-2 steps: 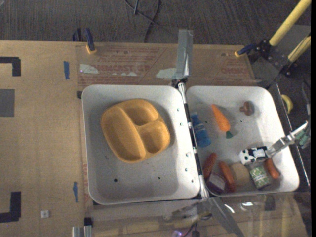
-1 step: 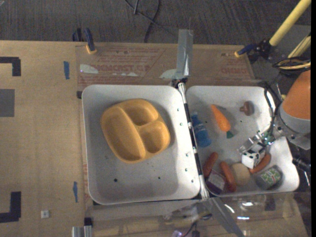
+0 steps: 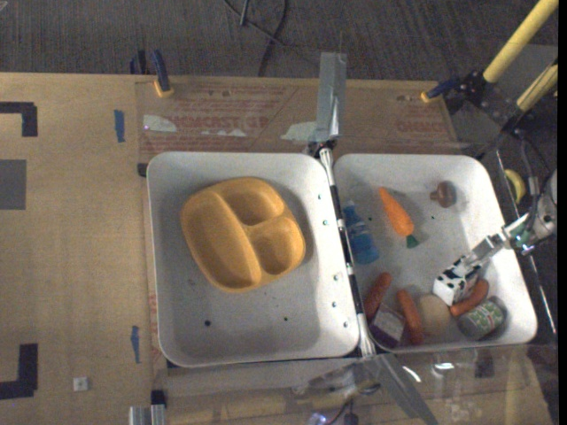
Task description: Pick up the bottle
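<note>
Hand [image 3: 490, 244] hangs low over right bin [image 3: 461, 171], apart from bottle [image 3: 359, 234].

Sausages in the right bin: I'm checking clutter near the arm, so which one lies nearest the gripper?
The sausage at the right, beside the can, just below the gripper. The other two lie farther left.

Blue bottle [image 3: 359, 235], orange carrot [image 3: 397, 212], brown mushroom [image 3: 443, 193]. A black-and-white cow-patterned carton [image 3: 456, 279] sits just beside the silvery hand [image 3: 490, 246]. Farther away: yellow-orange sectioned plate [image 3: 243, 233] in a white bin [image 3: 168, 264]; tan counter [image 3: 71, 264].
</note>
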